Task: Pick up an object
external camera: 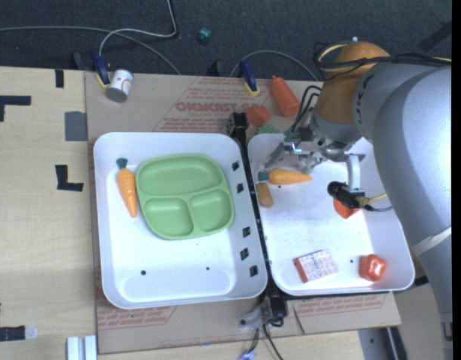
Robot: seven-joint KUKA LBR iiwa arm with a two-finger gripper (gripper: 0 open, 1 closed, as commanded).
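Orange carrot (290,176), the one with the green tip, lies on its side in the right bin (391,235), directly under the jaws as you look down, touching or nearly touching them. You cannot tell whether the jaws are wide, narrow or closed on it: the metal wrist parts and the slant of the camera hide how they stand, so do not count the carrot as held.

Just past the carrot, on the side of the jaws toward the view's bottom and a little left, a small brown piece (265,194) lies against the bin's dividing wall. To the right of the jaws and slightly lower, a red object (345,207) sits beside a black fitting with a cable. Well below the jaws, near the bin's front edge, you have a red-and-white patterned card (315,265) and, to its right, a red-orange block (372,267), the two apart from each other.

Left of the jaws, across the divider, the left bin (110,261) holds a green divided plate (187,196) with a second carrot (127,190) just beside its left rim.

Above the jaws, outside the bins on the table (35,223), an orange toy (284,96) and a smaller red-orange piece (256,115) lie on the cardboard sheet. Far up and left of the jaws stands a small white can (119,85).

The grey arm (417,148) comes in from the right, its orange band (342,88) right above the jaws.
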